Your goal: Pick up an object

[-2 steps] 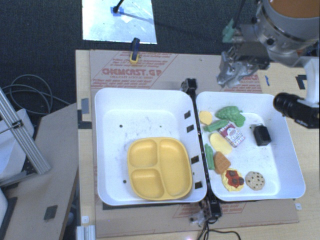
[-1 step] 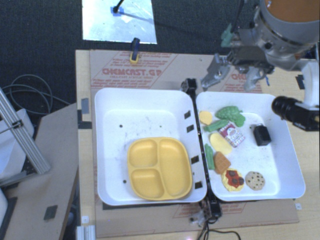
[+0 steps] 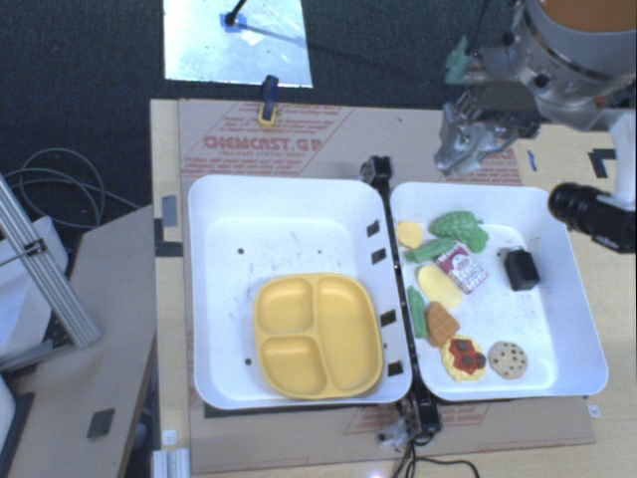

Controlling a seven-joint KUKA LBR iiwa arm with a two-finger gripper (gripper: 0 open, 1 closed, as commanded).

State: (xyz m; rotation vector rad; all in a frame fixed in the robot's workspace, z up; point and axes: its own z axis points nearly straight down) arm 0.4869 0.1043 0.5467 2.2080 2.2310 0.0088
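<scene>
My gripper (image 3: 470, 149) hangs above the bench just beyond the far edge of the right bin (image 3: 572, 312), and I see nothing in it. The right bin holds several toy foods. A green leafy piece (image 3: 460, 227) and a small yellow round piece (image 3: 409, 234) lie nearest the gripper. Below them are a red-and-white packet (image 3: 462, 268), a black block (image 3: 520, 269), a pale yellow piece (image 3: 436, 285), an orange wedge (image 3: 442, 323), a pizza slice (image 3: 464, 358) and a cookie (image 3: 508, 359).
The left bin (image 3: 229, 257) holds a yellow divided tray (image 3: 318, 334). A black cylinder (image 3: 589, 214) juts in over the right bin's far right corner. A black clip (image 3: 377, 168) sits where the bins meet. A shiny sheet (image 3: 237, 28) lies on the floor behind.
</scene>
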